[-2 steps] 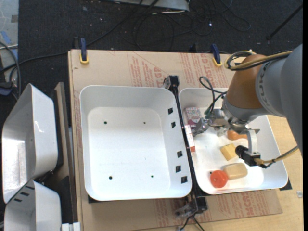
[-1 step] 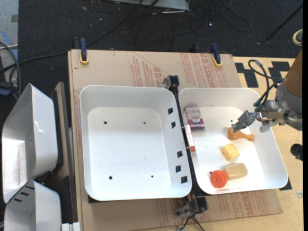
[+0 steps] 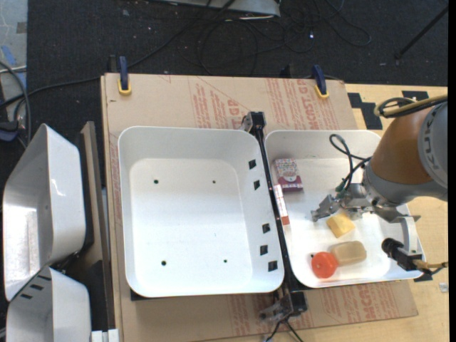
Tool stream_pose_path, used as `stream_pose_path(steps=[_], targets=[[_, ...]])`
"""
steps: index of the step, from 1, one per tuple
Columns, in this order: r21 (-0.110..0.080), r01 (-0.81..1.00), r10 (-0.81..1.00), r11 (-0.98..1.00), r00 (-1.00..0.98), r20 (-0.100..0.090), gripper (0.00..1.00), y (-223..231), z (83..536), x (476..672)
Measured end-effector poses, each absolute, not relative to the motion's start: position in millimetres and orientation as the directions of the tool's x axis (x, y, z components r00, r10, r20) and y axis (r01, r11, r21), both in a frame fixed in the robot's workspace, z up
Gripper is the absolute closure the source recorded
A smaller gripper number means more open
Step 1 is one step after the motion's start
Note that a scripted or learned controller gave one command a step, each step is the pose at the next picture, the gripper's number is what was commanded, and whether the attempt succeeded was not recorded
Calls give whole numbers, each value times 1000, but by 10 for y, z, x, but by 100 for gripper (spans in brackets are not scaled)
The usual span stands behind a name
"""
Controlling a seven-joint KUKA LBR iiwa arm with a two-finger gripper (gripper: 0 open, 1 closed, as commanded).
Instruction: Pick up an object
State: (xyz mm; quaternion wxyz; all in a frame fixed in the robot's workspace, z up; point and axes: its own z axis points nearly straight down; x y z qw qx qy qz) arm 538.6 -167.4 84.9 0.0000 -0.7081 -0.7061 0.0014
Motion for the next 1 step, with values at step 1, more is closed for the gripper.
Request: stream_pose_path(steps=[1], targets=[[2,1000,1000,-3,3,-2,0,-1887,926,5470]])
